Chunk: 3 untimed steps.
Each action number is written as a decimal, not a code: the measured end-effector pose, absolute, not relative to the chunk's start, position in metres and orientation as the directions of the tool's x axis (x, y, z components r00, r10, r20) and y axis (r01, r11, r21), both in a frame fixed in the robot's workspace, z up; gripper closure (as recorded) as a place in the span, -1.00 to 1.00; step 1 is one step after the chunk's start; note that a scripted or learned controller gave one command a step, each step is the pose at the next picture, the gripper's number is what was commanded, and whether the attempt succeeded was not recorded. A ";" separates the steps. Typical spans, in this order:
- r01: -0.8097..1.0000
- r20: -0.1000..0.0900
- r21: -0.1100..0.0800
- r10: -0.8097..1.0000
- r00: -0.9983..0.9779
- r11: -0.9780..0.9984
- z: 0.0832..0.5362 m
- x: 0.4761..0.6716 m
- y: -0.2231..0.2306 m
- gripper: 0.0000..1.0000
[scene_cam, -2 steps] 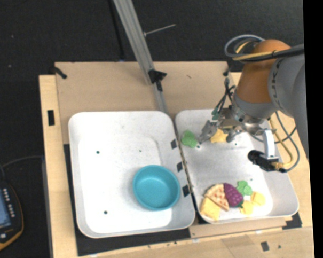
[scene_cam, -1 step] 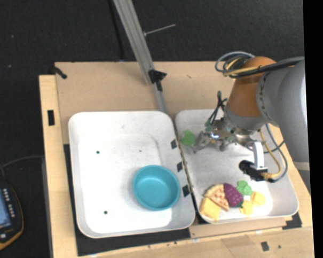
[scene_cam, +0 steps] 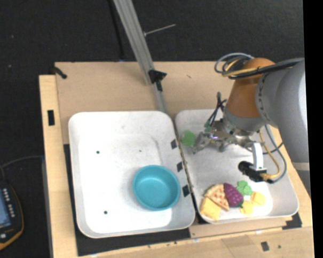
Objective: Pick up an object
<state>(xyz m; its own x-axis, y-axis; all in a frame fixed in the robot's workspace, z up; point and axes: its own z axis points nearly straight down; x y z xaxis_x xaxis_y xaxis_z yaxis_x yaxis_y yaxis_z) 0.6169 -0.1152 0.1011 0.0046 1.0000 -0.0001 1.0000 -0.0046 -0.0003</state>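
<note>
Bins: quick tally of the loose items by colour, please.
Blue bowl, left bin: 1
Green piece by the gripper, right bin: 1
Mixed yellow, purple, green toy food pile: individual count unclear
Total: 2 plus the pile

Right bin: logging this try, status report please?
End effector low at right bin's left wall, beside small green piece. Grasp unconfirmed. Toy food pile at near edge. Blue bowl in left bin.

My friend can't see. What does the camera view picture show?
A grey and orange robot arm reaches its end effector into the right white bin, beside a small green object. Toy food is piled in that bin's near corner, and a blue bowl sits in the left bin.
</note>
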 end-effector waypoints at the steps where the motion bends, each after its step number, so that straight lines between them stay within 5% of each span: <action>1: 1.000 0.002 0.002 1.000 0.010 -0.010 0.112 0.618 -0.115 1.00; 3: 1.000 -0.001 0.002 1.000 -0.002 0.002 0.215 0.632 -0.121 1.00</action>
<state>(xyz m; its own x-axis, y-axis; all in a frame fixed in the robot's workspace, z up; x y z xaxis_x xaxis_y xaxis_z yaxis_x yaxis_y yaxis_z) 0.6323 -0.1208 0.2151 -0.0020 1.0000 -0.0010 1.0000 0.0020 0.0017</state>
